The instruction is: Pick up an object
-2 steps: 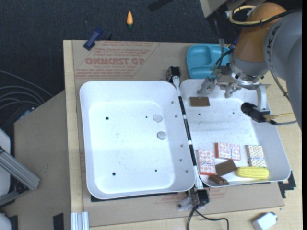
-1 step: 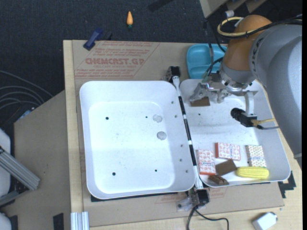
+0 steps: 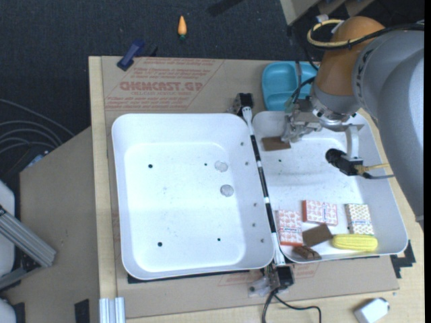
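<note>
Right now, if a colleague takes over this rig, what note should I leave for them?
Hand: at the right bin's far end, beside a flat brown piece; nothing seen held.
Things: three patterned blocks, a brown block and a yellow piece lie at that bin's near end; two small discs in the left bin.
Done: nothing lifted. Left: grasp and lift one object.

The left bin [image 3: 175, 214] is white, flecked with a few small dark dots, and the right bin [image 3: 303, 173] is white too. Three packets [image 3: 318, 212] are checked in red and white. The cob [image 3: 355, 243] is yellow and the block [image 3: 316, 234] is brown. The dish [image 3: 279, 86] is light blue. The board [image 3: 161, 79] is tan with red lettering. The arm [image 3: 401, 86] is grey with an orange band [image 3: 350, 52].
</note>
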Motion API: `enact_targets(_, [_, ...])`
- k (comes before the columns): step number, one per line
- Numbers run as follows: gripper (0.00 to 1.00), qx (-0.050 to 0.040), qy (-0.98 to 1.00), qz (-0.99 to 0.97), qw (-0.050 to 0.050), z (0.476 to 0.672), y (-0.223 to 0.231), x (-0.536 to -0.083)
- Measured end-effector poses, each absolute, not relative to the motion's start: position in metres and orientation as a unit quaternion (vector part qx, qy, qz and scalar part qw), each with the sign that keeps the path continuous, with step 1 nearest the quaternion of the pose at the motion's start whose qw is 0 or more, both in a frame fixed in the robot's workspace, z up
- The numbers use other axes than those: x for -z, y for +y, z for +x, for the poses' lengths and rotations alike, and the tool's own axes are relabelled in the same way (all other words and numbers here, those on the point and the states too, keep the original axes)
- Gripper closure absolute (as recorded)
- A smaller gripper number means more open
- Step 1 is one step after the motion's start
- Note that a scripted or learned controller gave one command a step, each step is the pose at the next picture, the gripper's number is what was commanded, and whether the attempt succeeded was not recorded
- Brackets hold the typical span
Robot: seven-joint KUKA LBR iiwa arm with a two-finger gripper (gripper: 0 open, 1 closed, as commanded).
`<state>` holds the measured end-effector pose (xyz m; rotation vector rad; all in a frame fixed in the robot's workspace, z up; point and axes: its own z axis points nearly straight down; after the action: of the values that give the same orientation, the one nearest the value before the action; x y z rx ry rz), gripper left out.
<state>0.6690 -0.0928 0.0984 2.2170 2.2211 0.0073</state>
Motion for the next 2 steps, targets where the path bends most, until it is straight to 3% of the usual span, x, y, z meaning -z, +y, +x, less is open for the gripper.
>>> enact_targets(1, [0.00, -0.0021, 0.708, 0.706, 0.002, 0.669, -0.093, -0.098])
enact_targets(2, [1.00, -0.0028, 0.708, 0.706, 0.002, 0.670, -0.093, -0.109])
